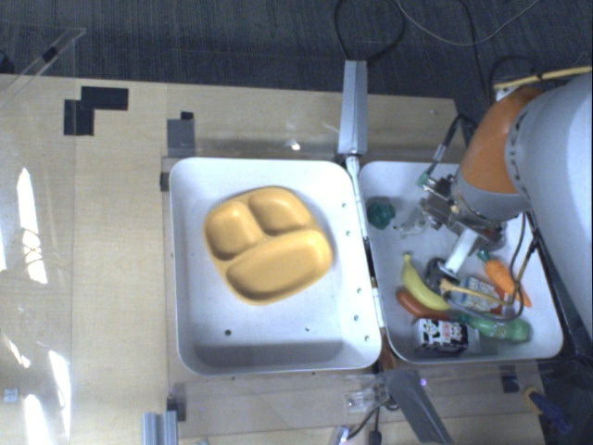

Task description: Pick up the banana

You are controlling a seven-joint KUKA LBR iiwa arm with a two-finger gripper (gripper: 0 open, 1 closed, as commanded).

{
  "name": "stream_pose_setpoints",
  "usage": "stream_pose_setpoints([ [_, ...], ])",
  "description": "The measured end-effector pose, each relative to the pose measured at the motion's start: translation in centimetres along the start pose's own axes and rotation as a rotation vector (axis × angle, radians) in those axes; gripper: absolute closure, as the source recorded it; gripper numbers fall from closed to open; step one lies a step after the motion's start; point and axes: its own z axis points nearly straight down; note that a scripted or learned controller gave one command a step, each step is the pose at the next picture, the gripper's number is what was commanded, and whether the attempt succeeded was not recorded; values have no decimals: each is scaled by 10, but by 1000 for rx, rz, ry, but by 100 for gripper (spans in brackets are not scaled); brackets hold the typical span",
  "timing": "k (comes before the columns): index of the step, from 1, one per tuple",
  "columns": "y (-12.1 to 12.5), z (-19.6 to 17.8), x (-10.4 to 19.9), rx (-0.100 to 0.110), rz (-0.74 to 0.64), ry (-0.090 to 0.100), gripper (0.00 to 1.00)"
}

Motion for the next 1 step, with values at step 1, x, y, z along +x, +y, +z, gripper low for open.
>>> stream_pose_setpoints([
  [1,-56,32,-33,-11,-107,6,0],
])
